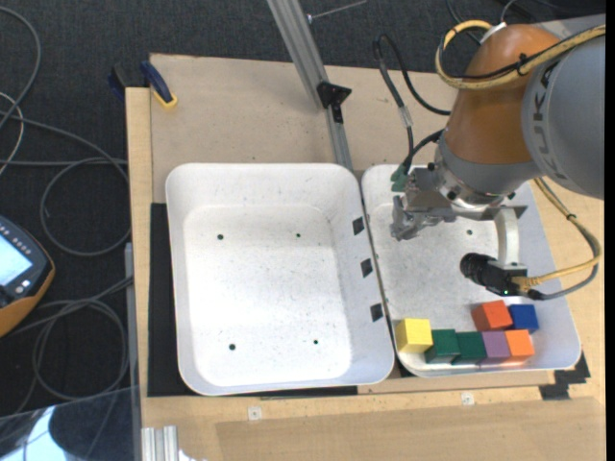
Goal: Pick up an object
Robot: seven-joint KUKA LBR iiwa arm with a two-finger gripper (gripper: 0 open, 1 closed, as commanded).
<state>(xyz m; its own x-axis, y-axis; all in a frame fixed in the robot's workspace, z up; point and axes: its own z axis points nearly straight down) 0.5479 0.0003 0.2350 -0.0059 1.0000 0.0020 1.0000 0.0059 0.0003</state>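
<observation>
Several coloured blocks lie along the near edge of the right bin (432, 277): a yellow block (415, 333), a dark green block (444, 344), a purple block (497, 345), an orange block (519, 344), a red block (494, 314) and a blue block (523, 316). My gripper (407, 221) hangs over the far left part of this bin, well away from the blocks. Only speckled bin floor lies under it. The grey and orange arm (500, 113) reaches in from the upper right.
The left bin (192, 200) sits beside the right one. A slanted metal pole (307, 65) rises behind the bins. A black connector with a yellow cable (488, 273) hangs below the wrist, just above the blocks. A blue clamp (159, 84) lies at the bench's far left corner.
</observation>
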